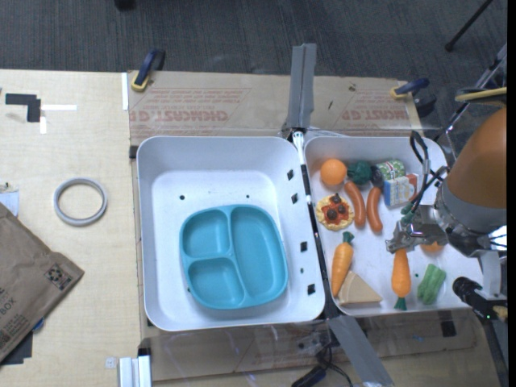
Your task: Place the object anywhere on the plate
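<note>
Orange toy carrot [401, 274] sits upright-ish in the right bin [367, 147], lower right of frame, just under my tool [405, 238], which hovers above its top end; I can't tell whether the tool is released or clenched, and nothing shows between its tips. Blue three-compartment plate [234, 256] lies in the left bin [218, 156], centre of frame, well apart. I'd drop straight onto the carrot's thick middle, avoid the green piece [431, 283] just beside it, lift clear of the divider wall, then release low over the large compartment.
</note>
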